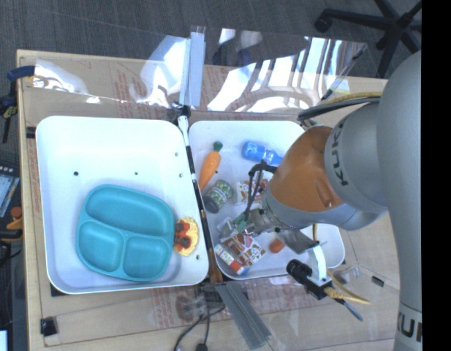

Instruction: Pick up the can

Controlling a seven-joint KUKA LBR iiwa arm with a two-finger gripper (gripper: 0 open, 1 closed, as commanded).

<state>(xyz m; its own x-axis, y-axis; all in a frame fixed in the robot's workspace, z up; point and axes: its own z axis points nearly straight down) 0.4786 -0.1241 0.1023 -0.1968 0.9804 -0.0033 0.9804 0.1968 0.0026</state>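
The small green-labelled metal can (219, 194) lies on its side in the right shallow white bin (283, 130), just below the orange toy carrot (209, 168) and near the divider. The gripper (243, 221) hangs low beside it over some printed packets (240, 251); whether it is open or closed I cannot tell. A turquoise plastic compartment tray (126, 231) sits in the left white bin (101, 134).

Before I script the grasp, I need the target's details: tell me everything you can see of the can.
The can is small, with a green label and a pale, metallic-looking end turned toward the camera, so it seems to lie tilted. It sits in the right bin, near its left wall, just below the carrot and left of some printed packets. Whether it touches the carrot is unclear. The pincer is to its lower right, apart from it.
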